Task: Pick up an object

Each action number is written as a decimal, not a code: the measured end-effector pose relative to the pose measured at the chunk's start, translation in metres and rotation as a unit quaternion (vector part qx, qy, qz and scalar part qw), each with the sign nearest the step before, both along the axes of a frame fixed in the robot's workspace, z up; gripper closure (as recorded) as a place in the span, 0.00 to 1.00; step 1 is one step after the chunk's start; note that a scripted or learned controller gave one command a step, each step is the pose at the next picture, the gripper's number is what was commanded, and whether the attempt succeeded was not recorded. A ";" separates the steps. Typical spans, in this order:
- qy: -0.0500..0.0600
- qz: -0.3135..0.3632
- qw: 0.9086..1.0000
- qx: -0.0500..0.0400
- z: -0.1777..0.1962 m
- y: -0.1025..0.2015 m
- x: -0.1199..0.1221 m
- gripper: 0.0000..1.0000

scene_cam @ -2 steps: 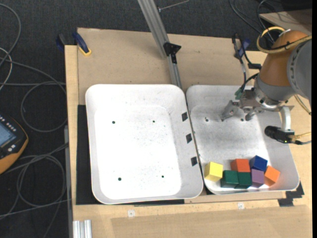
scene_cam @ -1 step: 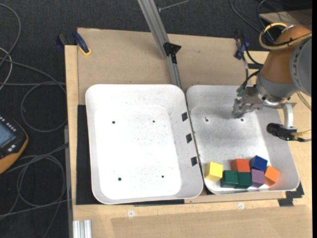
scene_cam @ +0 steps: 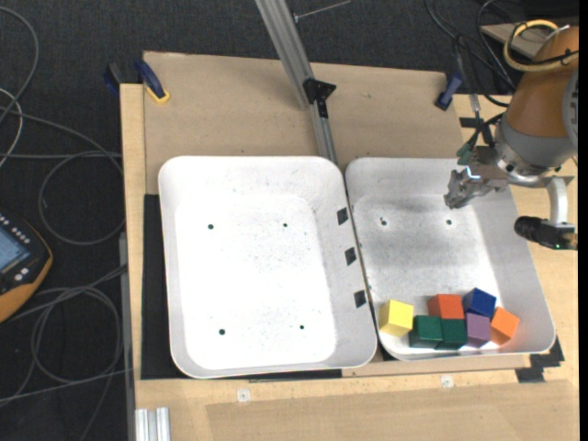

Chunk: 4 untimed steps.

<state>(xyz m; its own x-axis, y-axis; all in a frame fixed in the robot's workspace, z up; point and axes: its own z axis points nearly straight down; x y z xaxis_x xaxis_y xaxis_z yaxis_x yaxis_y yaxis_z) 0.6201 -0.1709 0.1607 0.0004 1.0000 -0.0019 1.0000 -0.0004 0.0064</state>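
Right bin [scene_cam: 514,246]: coloured blocks [scene_cam: 450,320] clustered at its near edge. Hand [scene_cam: 457,191] over its far part, well apart from blocks; finger state cannot be told.

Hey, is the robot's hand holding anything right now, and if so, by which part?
Nothing is held. The hand is over the far part of the right bin, well apart from the blocks clustered at the bin's near edge.

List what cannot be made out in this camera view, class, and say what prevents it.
- End effector: too small and dark to tell whether it is open or shut.
- Green blocks: too close together to count separately.
- Purple block: partly covered by neighbouring blocks.
- Arm: cut off by the right edge.
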 end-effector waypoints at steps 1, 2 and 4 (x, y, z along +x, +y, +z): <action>-0.002 0.001 1.000 0.000 0.062 0.006 0.007 1.00; 0.000 0.001 1.000 0.000 0.106 0.006 0.008 1.00; 0.004 0.004 1.000 0.003 0.096 0.106 -0.023 1.00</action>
<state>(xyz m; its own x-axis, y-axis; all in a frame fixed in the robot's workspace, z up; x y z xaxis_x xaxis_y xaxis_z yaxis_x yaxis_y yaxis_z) 0.5972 -0.0649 0.2567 -0.0067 1.0000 0.0036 1.0000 0.0067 -0.0025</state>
